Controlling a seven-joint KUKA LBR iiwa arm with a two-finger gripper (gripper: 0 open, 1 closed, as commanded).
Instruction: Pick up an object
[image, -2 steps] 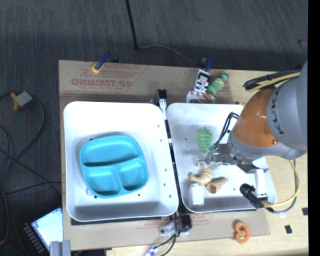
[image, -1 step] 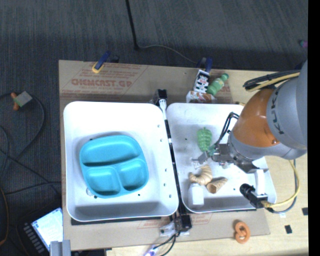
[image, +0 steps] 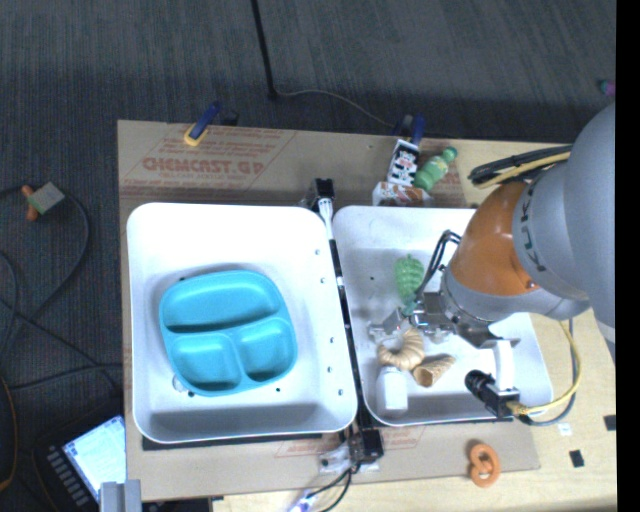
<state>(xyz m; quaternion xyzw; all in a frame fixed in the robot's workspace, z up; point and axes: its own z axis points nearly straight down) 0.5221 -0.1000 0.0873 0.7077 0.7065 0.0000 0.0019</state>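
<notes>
White plastic on both sides: the left bin (image: 140, 300) carries a blue divided tray (image: 228, 330) that takes up most of its floor, with open rim all round it. I've got the arm (image: 560, 240) coming in from the right, and it covers much of the right bin (image: 375, 235); only that bin's left strip and near edge lie bare. The end effector (image: 425, 318) sits low in the middle of the right bin, and from this angle I cannot tell whether it is spread or closed. Just at its tip there's a cluster: a tan twisted object (image: 405, 348) touching a tan cone-like piece (image: 432, 370), a white block (image: 393, 392) near the front wall, and a green object (image: 409, 275) just behind, close to the wrist. The right half of that bin is hidden under the arm. On the desk (image: 200, 165) beyond the bins, a green-and-white toy (image: 415, 172) sits by the far rim; an orange ring (image: 484, 462) lies at the near edge.
</notes>
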